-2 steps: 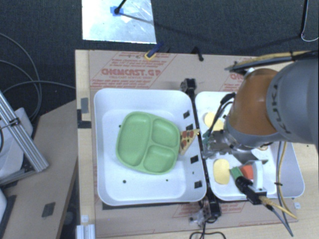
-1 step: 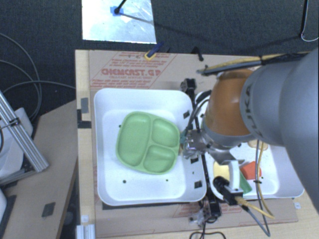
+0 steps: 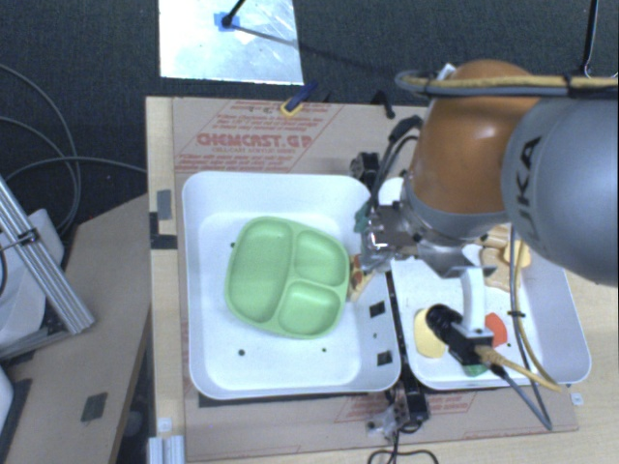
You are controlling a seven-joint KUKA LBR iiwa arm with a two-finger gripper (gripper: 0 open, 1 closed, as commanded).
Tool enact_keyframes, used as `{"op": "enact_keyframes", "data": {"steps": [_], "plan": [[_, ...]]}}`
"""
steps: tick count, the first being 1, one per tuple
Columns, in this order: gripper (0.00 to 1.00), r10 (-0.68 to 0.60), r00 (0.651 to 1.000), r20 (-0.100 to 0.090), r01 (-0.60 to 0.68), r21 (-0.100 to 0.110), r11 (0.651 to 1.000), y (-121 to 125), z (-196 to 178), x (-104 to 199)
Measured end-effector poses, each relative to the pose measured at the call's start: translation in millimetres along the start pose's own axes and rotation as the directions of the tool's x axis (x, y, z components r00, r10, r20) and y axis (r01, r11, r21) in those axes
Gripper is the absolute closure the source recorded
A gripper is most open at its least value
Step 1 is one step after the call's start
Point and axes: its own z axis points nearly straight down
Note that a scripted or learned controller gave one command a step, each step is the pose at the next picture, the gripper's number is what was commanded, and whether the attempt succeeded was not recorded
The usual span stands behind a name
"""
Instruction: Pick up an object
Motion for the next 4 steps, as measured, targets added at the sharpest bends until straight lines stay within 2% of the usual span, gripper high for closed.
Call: {"op": "enact_keyframes", "data": {"steps": [1,2,3,4], "plan": [[1.0,0.003,1.0,-0.002,-0.003,-0.009,1.0,1.8,-165.9,5.5],[1.0,0.01,1.0,0.008,-0.01,0.026,1.0,4.9,9.9,-8.9],[1.0,0.001,1.0,0.001,-0.001,0.002,1.0,8.2,-83.2,21.7],[1.0,0.015,1.0,0.008,-0.015,0.02,1.0,37.2,49.8,-43.6]]}}
